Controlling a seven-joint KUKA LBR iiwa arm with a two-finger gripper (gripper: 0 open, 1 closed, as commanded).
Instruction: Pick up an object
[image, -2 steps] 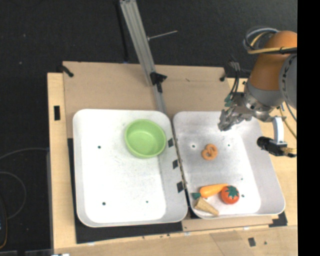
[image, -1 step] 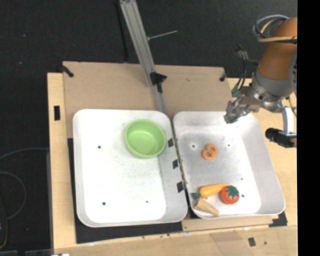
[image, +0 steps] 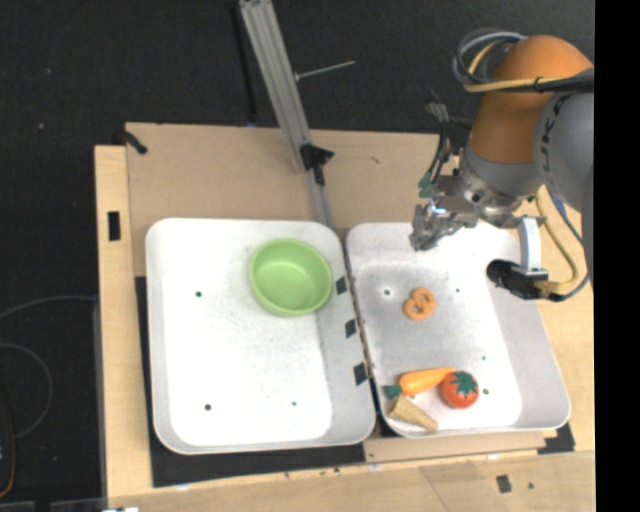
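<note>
Overhead, metal end effector (image: 432, 228) finger state unclear, knotted orange pretzel (image: 420, 303), round glossy green bowl (image: 290, 277)

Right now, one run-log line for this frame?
gripper: above right bin far edge, holding nothing | right bin: pretzel, carrot, tomato, cone | left bin: green bowl

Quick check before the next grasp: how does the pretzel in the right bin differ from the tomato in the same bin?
The pretzel is orange and looped with holes; the tomato is red, round and solid with a green top. The pretzel looks smaller than the tomato. The pretzel lies alone mid-bin; the tomato sits near the bin's front edge beside the carrot. Both rest in the right bin, apart from the gripper.
</note>
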